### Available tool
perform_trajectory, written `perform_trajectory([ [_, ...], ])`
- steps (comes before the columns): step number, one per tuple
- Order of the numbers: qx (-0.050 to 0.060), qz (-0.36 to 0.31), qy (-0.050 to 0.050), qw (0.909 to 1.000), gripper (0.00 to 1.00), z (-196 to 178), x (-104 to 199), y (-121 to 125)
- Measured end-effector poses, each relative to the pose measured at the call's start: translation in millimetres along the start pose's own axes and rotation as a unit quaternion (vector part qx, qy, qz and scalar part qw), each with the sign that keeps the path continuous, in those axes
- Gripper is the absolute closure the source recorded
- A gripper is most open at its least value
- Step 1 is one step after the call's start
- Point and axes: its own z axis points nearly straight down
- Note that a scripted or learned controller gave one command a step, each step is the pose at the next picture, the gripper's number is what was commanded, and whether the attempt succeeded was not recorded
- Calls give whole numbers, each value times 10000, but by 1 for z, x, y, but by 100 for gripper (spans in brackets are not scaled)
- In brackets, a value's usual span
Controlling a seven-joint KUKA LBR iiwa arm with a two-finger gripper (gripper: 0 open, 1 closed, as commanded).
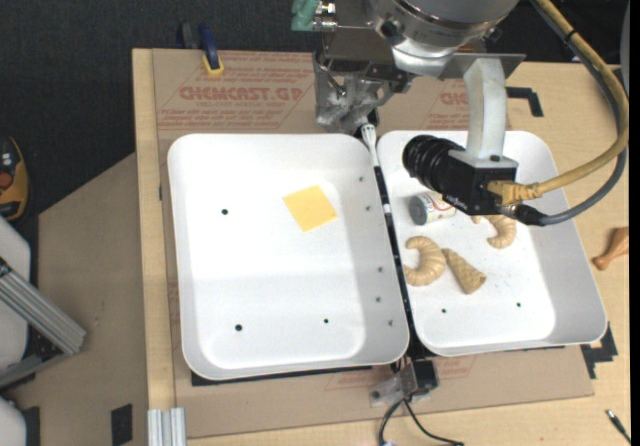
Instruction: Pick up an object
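A flat yellow square lies in the left white bin, a little right of its middle. The right bin holds a tan croissant-shaped piece, a tan cone, a curved tan piece and a small white cylinder with red marks. My gripper hangs over the far rim where the two bins meet, above and apart from all the objects. I see nothing held in it.
A black cylindrical unit with a yellow cable juts from the arm over the right bin's far left part, partly hiding what lies there. A blue clamp sits on the cardboard board behind the left bin.
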Motion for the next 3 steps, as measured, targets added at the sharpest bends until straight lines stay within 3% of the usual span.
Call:
perform_trajectory([
  [1,163,29,-77,9998,100,137,17,22],
  [2,145,33,-65,9999,100,197,15,-6],
  [3,12,17,-3,10000,100,54,17,0],
])
